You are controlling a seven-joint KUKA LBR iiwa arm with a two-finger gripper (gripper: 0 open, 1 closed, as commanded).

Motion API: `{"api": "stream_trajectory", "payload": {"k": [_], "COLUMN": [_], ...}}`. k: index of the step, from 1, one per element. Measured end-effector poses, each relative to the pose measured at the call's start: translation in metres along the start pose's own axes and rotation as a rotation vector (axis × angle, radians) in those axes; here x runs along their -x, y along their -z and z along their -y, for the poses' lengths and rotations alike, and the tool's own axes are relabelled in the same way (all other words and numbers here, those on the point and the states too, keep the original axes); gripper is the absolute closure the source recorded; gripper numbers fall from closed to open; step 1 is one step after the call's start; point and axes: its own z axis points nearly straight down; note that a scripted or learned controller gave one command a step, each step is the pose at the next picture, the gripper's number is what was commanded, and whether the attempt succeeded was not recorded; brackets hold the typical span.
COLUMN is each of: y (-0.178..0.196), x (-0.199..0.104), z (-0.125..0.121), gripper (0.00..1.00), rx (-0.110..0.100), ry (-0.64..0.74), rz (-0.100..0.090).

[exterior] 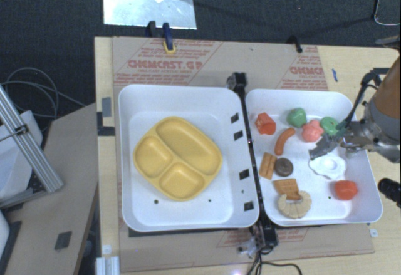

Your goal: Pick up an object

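Note:
The right bin [365, 175] holds several toy foods. Among them are a red piece [265, 123], two green pieces [297, 117] [329, 123], a pink piece [311, 131] and an orange sausage [284, 139]. A white fried egg [329, 167] and a red tomato [345, 190] lie further right. My gripper [322, 147] reaches in from the right. It hangs low over the egg's upper left edge, just below the pink piece. Nothing is visibly held.
A yellow divided plate [178, 158] lies in the left bin [144, 104]. In the right bin's front left lie a waffle piece [268, 165], a brown disc [284, 167], a cracker [287, 187] and a round bun [294, 204]. A black divider [247, 148] runs between the bins.

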Motion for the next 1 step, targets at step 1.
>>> {"api": "stream_trajectory", "payload": {"k": [1], "y": [-0.1458], "x": [-0.0069], "z": [-0.0113], "gripper": [0.00], "rx": [-0.010], "ry": [-0.001], "rz": [-0.004]}}
